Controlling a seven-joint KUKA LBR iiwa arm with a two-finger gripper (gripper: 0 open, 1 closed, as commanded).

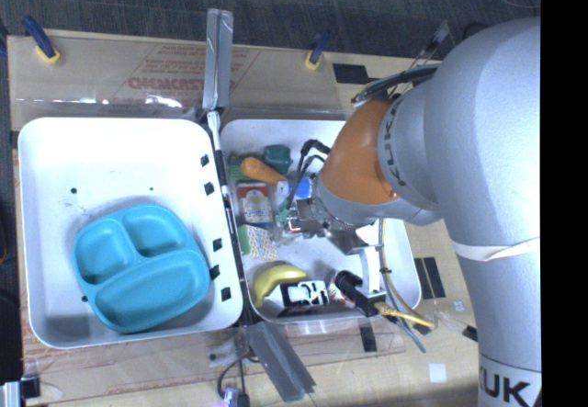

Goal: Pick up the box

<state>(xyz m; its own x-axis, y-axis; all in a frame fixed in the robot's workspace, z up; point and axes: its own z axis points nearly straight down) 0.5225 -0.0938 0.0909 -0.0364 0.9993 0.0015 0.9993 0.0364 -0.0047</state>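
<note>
The box [256,204], a small carton with a reddish and pale printed face, lies in the right bin [401,260] near its left wall. My gripper [294,215] hangs low over the middle of that bin, just right of the box and close to it. The orange band of the wrist and the grey arm cover the bin's right half. Whether the gripper touches the box is hidden by its own body.
Around the box lie an orange carrot-like piece [262,170], a teal item [277,156], a patterned packet [258,238], a yellow banana [275,278] and a black object [317,293]. The left bin [55,157] holds a blue divided plate [141,265].
</note>
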